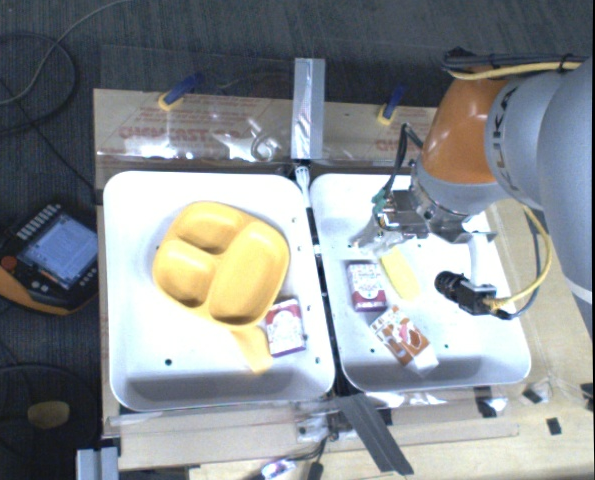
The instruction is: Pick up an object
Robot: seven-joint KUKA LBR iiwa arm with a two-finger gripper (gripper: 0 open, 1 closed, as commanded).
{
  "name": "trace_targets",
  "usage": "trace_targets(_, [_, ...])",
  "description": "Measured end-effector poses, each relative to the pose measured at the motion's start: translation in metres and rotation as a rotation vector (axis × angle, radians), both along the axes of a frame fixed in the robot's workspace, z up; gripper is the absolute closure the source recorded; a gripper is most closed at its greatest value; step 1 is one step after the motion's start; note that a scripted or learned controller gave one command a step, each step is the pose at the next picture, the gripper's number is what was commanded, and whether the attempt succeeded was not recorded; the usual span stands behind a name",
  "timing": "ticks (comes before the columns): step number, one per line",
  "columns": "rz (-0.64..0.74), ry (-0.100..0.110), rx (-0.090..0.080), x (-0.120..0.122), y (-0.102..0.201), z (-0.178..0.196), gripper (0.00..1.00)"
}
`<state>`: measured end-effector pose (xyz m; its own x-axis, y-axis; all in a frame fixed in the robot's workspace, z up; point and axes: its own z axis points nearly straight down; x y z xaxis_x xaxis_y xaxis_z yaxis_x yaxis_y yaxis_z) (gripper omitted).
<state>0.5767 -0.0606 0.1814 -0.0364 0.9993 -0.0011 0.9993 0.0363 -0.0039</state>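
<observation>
On the bench, two shallow white bins sit side by side, seen from above at a slant. Filling much of the left bin (137, 208) is a large yellow divided dish (220, 261), its handle pointing toward the near edge. A small purple-and-white carton (285, 328) lies touching the dish's near right side.

Over the right bin (507, 353), the grey arm with its orange band (467, 133) reaches in from the right. Its gripper (389, 223) hangs above the far left part of that bin; whether it is spread or pressed together cannot be told from this angle, and nothing is seen pinched in it.

Just below the gripper lies a pale yellow bar (399, 273). Beside that, to the left, is a second small purple carton (366, 286). Nearer the front edge lies a red-and-white packet (405, 338), tilted.

Left of the bench, a handheld control pendant (49, 258) rests on the dark floor.
</observation>
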Motion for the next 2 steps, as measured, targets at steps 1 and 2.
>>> trace_targets(1, [0.167, -0.001, -0.002, -0.0173, 0.0349, 0.0461, 1.00])
trace_targets(2, [0.167, -0.001, -0.002, -0.0173, 0.0349, 0.0461, 0.00])
